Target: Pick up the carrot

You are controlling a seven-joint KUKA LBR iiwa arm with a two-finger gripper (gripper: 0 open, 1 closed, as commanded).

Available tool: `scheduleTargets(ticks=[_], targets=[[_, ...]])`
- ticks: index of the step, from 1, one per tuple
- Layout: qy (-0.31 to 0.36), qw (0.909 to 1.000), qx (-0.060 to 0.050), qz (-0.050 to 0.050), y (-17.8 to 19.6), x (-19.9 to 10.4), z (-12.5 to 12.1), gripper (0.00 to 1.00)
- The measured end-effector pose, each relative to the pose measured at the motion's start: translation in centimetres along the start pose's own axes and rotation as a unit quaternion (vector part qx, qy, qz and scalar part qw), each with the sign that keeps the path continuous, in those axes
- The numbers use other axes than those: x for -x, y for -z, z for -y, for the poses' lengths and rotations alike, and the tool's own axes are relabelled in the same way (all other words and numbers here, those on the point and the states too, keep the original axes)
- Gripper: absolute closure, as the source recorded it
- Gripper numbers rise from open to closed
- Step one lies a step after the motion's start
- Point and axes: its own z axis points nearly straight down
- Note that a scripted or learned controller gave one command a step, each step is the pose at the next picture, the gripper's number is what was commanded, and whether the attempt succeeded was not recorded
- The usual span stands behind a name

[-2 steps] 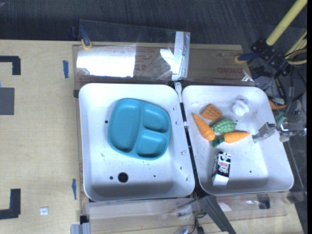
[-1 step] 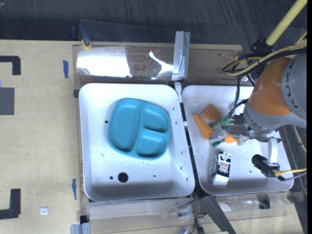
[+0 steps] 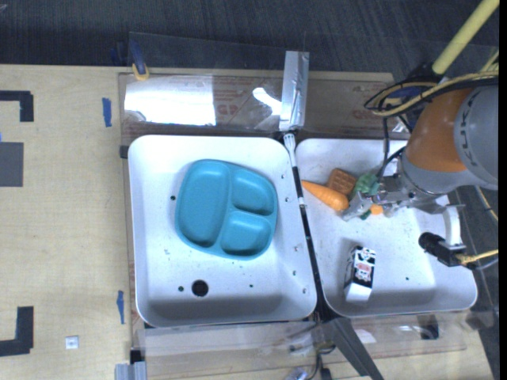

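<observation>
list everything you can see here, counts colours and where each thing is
left bin: 1, white, left half of the bench
right bin: 1, white, beside the left bin on its right
divided plate: 1, blue, three compartments, middle of the left bin
carrot: 1, orange with a green top, upper left of the right bin, lying on its side
brown piece: 1, tan brown, just behind the carrot; too small to identify
small carton: 1, white with black and red print, lower middle of the right bin
arm: 1, grey with an orange band, reaching in from the right
gripper: 1, at the carrot's green end; finger state unclear
</observation>
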Motion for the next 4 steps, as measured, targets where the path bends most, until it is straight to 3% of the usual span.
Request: scheduleTargets(ticks=[1,2,3,4], targets=[[0.056,0.9984,0.000,0.000,0.0,1.9,-1.1,0.00],[0.075,0.9969,-0.021,-0.012,-0.2,3.7,-5.8,0.00],[0.076,0.9970,-0.017,-0.007,0.8,3.9,-5.9,1.00],[-0.104,0.9946,0.000,0.000,8.9,-1.0,-4.5,1.00]])
